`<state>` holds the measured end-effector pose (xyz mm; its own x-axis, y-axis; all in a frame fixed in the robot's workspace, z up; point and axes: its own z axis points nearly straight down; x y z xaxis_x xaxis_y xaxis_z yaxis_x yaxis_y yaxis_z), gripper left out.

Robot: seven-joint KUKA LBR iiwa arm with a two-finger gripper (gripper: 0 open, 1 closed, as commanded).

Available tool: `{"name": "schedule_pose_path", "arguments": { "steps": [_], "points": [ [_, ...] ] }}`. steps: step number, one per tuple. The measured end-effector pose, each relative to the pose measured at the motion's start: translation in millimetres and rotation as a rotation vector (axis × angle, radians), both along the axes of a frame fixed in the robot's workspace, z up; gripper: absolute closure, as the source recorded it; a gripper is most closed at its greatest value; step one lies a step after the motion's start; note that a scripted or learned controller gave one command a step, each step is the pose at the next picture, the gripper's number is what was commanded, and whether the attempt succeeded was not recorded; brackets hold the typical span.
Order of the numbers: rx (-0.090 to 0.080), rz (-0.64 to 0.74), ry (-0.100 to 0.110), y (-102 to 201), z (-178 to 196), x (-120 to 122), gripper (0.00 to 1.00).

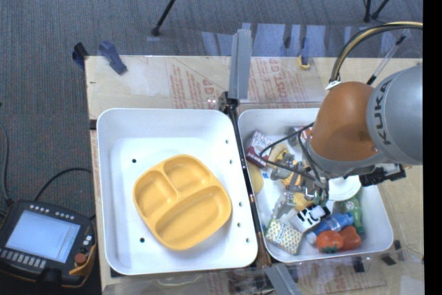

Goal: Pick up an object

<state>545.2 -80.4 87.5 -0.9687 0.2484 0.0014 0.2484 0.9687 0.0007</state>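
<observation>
item: gripper (298,184) lowered into cluttered right bin (384,217), finger state cannot tell; reach step, next needs secure closure on one object.

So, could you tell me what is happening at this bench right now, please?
The grey KUKA arm is reaching from the right into the right bin, with its gripper down among a heap of small items. These include a blue bottle, a red piece and a patterned packet. I can't tell whether it has taken hold of anything. The left bin holds a yellow divided plate, which is untouched.
</observation>
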Motion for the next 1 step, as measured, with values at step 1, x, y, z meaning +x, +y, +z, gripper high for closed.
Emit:
{"name": "schedule_pose_path", "arguments": {
  "steps": [1],
  "points": [
    [0.000, -0.137, -0.001, -0.3, -0.2, 39.9, 0.00]
  ]
}}
